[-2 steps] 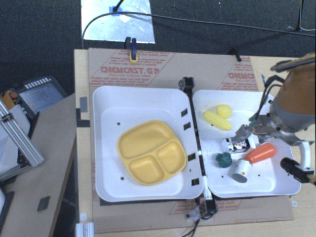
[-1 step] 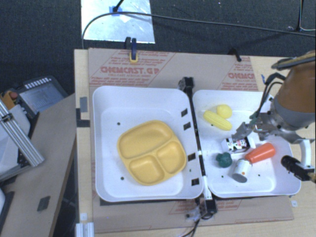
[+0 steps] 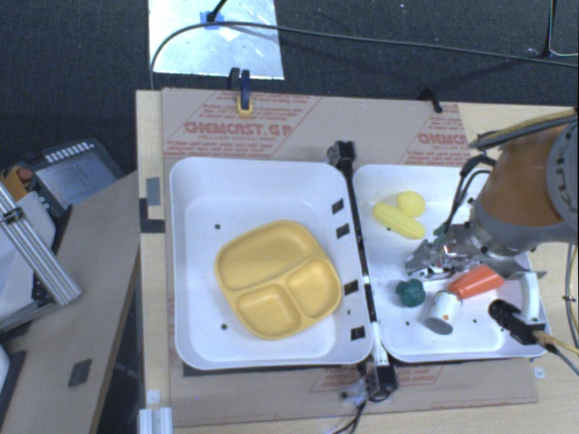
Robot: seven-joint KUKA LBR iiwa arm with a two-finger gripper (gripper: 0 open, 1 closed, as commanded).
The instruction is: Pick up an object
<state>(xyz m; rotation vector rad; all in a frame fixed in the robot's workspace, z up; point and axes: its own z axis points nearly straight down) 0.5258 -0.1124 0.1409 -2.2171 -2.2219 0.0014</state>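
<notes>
From the overhead camera, the desk (image 3: 298, 120) carries two white bins. The right bin (image 3: 375, 197) serves as the landmark; the left bin (image 3: 194, 183) beside it holds a yellow divided tray (image 3: 276, 278). Inside the right bin, the gripper (image 3: 427, 262) hangs low near the middle; whether it is spread or closed cannot be told, and nothing is visibly held.

Just below the gripper lies a small teal object (image 3: 411, 291), probably light and rounded, so it may roll or slip; a pinch across its middle seems safest. Toward the bin's near right lies an orange piece (image 3: 474, 283) touching a white-grey cylinder (image 3: 441, 313), likely stiff plastic. At the bin's far side rest two yellow pieces (image 3: 401, 213), seemingly smooth toys.

The arm covers the bin's right part, and the objects' exact shapes are blurred.
</notes>
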